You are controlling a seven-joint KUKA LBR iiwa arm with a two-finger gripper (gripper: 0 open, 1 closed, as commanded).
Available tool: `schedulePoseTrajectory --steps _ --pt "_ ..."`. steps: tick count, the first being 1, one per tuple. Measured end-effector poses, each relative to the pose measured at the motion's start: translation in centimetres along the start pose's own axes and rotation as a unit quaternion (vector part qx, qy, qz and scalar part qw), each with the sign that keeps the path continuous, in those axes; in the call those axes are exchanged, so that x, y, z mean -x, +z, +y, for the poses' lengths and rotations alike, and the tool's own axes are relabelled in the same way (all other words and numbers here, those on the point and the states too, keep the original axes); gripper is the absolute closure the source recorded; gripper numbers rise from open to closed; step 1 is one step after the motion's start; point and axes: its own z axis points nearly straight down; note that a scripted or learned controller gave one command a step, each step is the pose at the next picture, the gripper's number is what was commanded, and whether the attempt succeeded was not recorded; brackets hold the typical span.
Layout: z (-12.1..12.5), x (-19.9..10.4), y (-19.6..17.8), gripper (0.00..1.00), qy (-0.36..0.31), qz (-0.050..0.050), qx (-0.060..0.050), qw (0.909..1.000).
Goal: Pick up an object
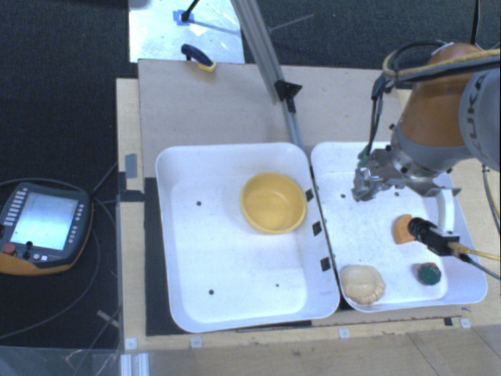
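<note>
Nearest candidates sit in right bin [352, 237], right of frame. Cream bun-shaped lump [362, 283] in its lower-left corner looks soft and light; pinch across the middle. Small teal ball [428, 272], lower right, may roll. Orange piece [401, 229] is half hidden, shape unclear. Yellow bowl [273, 202] in left bin [203, 245] looks stiff; take it by the rim. End effector [365, 186] hangs over right bin's upper part; released or clenched, can't tell.

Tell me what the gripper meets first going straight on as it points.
Likely the bare floor of the right bin; the gripper points down over it, clear of the orange object. Depth is uncertain.
</note>
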Motion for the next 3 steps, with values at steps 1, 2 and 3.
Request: schedulePoseTrajectory --steps 1,2,3 --pt "0.6 -5.5 0.8 1.00 0.000 0.000 0.000 1.0000" --pt "0.0 -10.0 0.3 1.00 0.000 0.000 0.000 1.0000" --pt "0.7 -15.1 0.9 1.00 0.000 0.000 0.000 1.0000"
